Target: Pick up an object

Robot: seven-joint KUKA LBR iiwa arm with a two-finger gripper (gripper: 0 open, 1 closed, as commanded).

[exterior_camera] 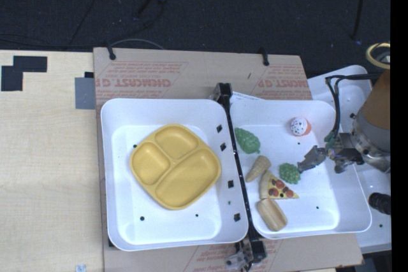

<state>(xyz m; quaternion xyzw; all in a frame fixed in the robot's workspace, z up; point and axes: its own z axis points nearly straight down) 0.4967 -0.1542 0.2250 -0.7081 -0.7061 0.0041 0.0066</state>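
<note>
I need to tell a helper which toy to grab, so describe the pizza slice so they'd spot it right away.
Look in the right bin, the one without the yellow divided plate. Near its front, the pizza slice lies between a small green clump and a tan bread roll. It alone is a flat wedge with red spots.

I am seeing smooth, shiny white plastic bins (121,137), a matt yellow plastic plate (176,165), bumpy green toy broccoli (247,140), flat brown cardboard (191,76) and pale wood bench (44,169).
</note>
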